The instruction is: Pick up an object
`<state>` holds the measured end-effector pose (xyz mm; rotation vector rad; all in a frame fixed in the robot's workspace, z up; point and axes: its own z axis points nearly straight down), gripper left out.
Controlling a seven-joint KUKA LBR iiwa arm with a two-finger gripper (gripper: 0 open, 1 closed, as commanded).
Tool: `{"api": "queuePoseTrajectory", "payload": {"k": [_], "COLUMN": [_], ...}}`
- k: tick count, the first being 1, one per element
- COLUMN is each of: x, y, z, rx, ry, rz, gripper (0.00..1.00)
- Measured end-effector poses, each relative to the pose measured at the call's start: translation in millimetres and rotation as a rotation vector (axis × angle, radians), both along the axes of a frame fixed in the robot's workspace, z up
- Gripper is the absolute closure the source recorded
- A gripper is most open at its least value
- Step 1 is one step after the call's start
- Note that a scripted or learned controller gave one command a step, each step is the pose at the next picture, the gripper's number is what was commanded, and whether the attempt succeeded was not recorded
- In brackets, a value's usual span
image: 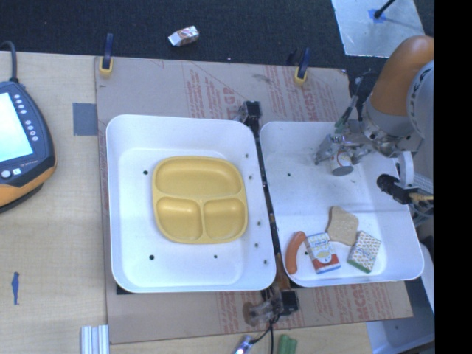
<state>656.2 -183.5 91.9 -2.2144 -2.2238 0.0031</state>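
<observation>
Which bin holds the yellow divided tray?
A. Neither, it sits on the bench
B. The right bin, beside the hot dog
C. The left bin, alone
C. The yellow divided tray lies in the left bin by itself, while the hot dog lies with the other small items in the right bin.

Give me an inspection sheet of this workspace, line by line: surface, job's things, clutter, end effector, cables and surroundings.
Surface: bench with cardboard sheet under two white bins, left bin and right bin.
Job's things: sausage, small carton, bread slice and green packet at the right bin's near edge.
Clutter: yellow divided tray in the left bin.
End effector: end effector over the right bin's far part, nothing seen held; fingers unclear.
Cables: black cable by the handheld controller.
Surroundings: two clamps on the far edge; crumpled wrapper on the dark floor.
</observation>
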Motion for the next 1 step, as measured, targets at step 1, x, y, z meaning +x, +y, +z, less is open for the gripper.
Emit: {"api": "queuePoseTrajectory", "payload": {"k": [1], "x": [0.1], "y": [-1.7], "z": [0.1], "rx": [0.000], "ry": [-0.001], "rz": [-0.001], "gripper": [0.00]}}
